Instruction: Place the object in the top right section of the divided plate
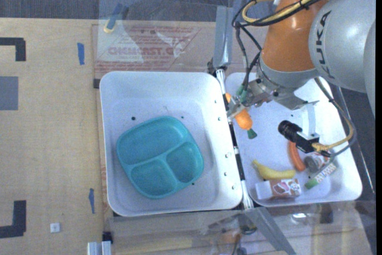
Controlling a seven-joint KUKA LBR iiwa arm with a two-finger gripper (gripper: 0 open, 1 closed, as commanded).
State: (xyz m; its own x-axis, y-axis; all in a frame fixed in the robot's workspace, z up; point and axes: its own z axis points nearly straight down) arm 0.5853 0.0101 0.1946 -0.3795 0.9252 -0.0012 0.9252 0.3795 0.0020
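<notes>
The bench (48, 146) was a pale wooden surface, with blue tape marks (80, 54) on its left part and black squared marks (15, 48) toward the left edge. Two shallow white bins sat directly on it, side by side and touching along their inner rims. The left bin (119, 89) lay near the middle of the bench, the right bin (346, 179) just beside it. A clear plastic sheet (155, 27) lay on the bench on the far side of the left bin.
</notes>
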